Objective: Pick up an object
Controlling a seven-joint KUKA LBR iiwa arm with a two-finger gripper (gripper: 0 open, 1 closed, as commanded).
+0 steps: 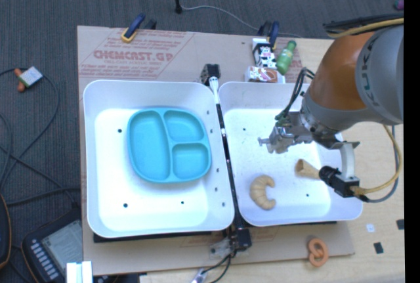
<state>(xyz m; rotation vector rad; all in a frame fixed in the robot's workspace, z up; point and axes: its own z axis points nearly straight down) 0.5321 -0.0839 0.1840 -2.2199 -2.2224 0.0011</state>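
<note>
Low in the frame, right of centre, the croissant [263, 192] lies on the floor of the right bin [244, 104], a matte, tan, curved thing with tapered ends; it looks soft. Just right and above it sits a small pale wedge [305, 167], cone-like and smooth. My pincer [281, 139] hangs above both, over the bin's middle, and I cannot tell its state from here. If I drop straight down, I judge I would meet bare glossy plastic and miss both. The croissant's rounded back could also roll away from a closing grip. Further left, the other bin [92, 144] holds a sky-blue three-compartment plate [169, 144], hard and shiny.
</note>
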